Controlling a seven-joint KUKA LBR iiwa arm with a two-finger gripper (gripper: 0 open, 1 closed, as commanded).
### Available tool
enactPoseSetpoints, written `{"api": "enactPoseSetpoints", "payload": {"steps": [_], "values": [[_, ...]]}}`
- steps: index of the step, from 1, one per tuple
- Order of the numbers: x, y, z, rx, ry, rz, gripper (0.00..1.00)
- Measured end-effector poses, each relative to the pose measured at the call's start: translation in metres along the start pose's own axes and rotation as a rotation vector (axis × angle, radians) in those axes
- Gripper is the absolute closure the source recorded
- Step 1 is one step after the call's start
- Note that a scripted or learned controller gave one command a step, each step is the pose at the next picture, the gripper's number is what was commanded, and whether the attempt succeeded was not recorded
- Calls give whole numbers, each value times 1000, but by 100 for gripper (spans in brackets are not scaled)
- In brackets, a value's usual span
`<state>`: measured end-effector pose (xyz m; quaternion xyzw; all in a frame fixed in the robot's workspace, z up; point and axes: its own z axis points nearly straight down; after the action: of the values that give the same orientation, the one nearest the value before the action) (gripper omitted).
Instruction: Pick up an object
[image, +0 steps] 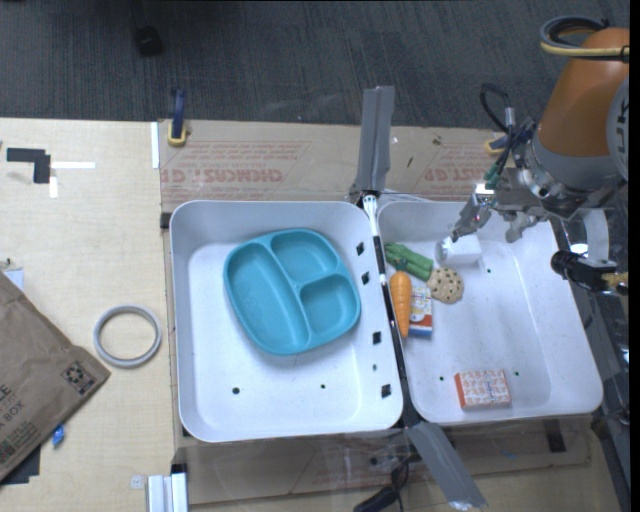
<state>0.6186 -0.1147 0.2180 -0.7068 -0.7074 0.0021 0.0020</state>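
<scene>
My gripper (491, 226) hangs over the far part of the right bin (560, 330), open, with nothing between its fingers. Below it and to the left, along the bin's left wall, lie a green vegetable (410, 261), a round speckled cookie (448, 286), an orange carrot (401, 299) and a small red-and-white packet (421, 319). A flat reddish patterned box (483, 389) rests alone near the bin's front edge. The gripper touches none of them.
The left bin (200, 330) holds a teal divided plate (292, 291). A grey divider (376, 140) rises between the bins at the back. On the bench at left lie a tape ring (127, 334) and a brown cardboard box (35, 380).
</scene>
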Motion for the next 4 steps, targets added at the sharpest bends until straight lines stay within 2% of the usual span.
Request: {"api": "enactPoseSetpoints", "payload": {"steps": [1, 2, 3, 4], "values": [[3, 33, 98, -18, -3, 8, 0], [2, 25, 107, -45, -12, -14, 0], [2, 14, 108, -42, -9, 37, 0], [19, -7, 128, -2, 0, 2, 0]]}}
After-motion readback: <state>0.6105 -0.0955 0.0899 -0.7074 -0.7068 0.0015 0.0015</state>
